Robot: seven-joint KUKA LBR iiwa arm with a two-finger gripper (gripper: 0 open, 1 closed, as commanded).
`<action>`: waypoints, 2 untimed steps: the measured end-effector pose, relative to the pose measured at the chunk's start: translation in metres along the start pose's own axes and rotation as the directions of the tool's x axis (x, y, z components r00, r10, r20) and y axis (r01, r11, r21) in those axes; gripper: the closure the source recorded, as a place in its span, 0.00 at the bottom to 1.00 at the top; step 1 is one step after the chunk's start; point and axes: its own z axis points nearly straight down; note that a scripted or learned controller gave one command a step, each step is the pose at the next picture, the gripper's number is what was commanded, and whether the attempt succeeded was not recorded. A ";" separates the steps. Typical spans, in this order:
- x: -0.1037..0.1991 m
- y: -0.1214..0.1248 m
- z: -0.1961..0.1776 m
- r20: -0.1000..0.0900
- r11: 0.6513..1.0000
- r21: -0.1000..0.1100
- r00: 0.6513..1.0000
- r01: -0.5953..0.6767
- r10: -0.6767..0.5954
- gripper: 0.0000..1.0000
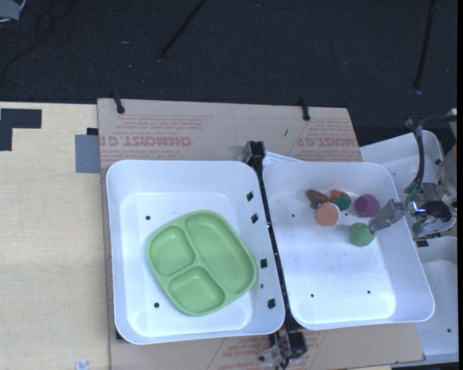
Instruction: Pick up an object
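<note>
Plate (201, 262) fills left bin (131, 183); right bin (401, 299) holds balls (362, 234); gripper (401, 210) state unclear.

In the right bin (347, 299), a cluster of small things crowds the upper middle: a brown piece (317, 197), a pink ball (327, 215), a purple ball (366, 204) and a green ball (361, 234), close together. The lower half of that bin's floor lies open. In the left bin (131, 183), a green divided plate (201, 262) takes up the middle, leaving bare floor only along the walls.
</note>
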 end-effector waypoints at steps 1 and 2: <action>0.000 0.002 -0.006 0.003 1.000 -0.011 1.000 0.002 -0.002 0.00; -0.001 -0.003 0.057 0.000 1.000 -0.004 1.000 0.002 -0.002 0.00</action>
